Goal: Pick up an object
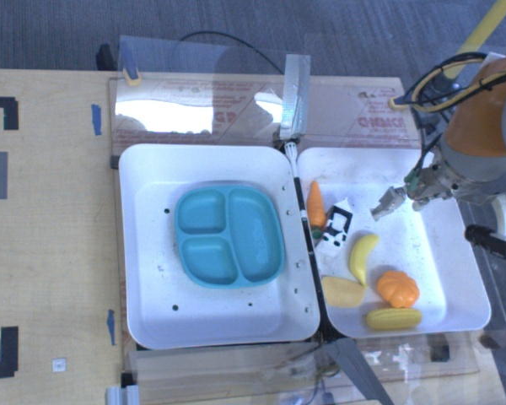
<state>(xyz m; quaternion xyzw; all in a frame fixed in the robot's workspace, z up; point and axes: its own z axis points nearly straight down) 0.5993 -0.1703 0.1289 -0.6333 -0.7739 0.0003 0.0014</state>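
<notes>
The grey arm with the orange band reaches in from three o'clock, and its gripper (390,202) hangs over the upper part of the right-hand shallow white bin (468,306); whether its fingers are released or clenched I cannot tell, for they are small and dim against the white floor, and nothing is seen between them; the things to choose from lie in that same bin, toward six and seven o'clock of the gripper: a curved yellow plastic banana (362,256), a pale yellow flat wedge (342,292) just below it, a round orange toy fruit (398,288) close beside the banana's lower end, and a yellow corn-shaped piece (393,317) under that; an orange toy carrot (316,204) stands along the inner wall at nine o'clock, with a black-and-white marker tag (337,224) just beside it; the left-hand white bin (143,251) carries a turquoise divided plate (230,235); I judge the task barely begun, the approach being the step in hand; to do it well, pick the banana, which lies nearest and most apart from its neighbours, set the fingers across its narrow width rather than along its curve, come down straight, and keep clear of the orange fruit so it is not nudged
</notes>
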